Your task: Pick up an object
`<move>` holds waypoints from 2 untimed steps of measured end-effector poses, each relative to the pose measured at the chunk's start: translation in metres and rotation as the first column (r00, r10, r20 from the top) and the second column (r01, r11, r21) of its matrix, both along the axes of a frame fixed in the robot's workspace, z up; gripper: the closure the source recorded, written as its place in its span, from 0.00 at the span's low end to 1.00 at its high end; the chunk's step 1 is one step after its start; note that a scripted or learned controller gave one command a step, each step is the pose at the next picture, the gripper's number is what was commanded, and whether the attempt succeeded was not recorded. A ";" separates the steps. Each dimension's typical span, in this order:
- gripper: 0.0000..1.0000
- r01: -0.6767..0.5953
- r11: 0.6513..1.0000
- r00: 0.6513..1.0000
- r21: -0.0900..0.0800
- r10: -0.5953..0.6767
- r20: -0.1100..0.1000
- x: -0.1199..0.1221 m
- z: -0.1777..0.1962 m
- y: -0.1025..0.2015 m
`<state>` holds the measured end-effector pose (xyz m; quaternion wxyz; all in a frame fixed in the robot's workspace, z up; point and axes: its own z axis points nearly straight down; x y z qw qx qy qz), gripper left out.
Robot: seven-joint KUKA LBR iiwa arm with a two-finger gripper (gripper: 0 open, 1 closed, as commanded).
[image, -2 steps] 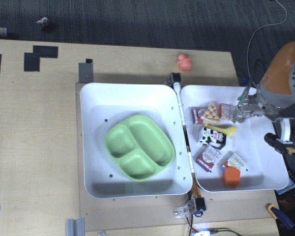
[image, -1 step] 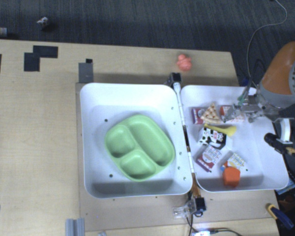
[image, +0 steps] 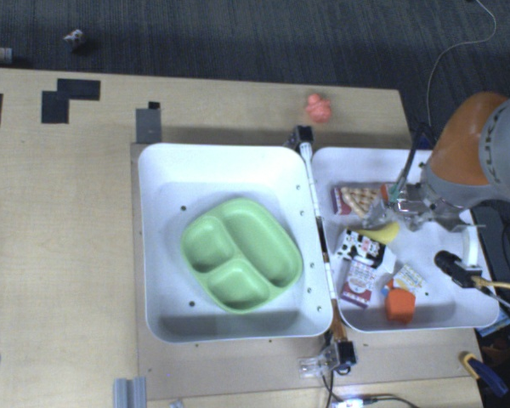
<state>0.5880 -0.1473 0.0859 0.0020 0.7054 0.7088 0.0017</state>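
My gripper (image: 394,213) hangs low in the right bin (image: 467,317), near its middle, with the grey and orange arm reaching in from the right. Right under it lies a small yellow object (image: 389,231), partly covered by the gripper. A red-and-tan checked packet (image: 357,198) lies to its upper left. A black-and-white cow-patterned item (image: 358,246) sits just left of the yellow object. Below that lie a maroon packet (image: 356,284), a white and yellow packet (image: 408,277) and an orange block (image: 399,304).
The left bin (image: 166,228) holds a green divided plate (image: 240,252). A pink lump (image: 319,107) rests on the bench behind the bins. A raised divider (image: 317,228) separates the bins.
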 end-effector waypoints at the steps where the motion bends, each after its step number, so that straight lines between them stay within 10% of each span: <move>1: 1.00 -0.001 1.000 1.000 -0.001 0.001 0.007 0.002 0.012 0.000; 2: 0.00 -0.001 1.000 1.000 -0.001 0.001 0.007 0.002 0.012 0.000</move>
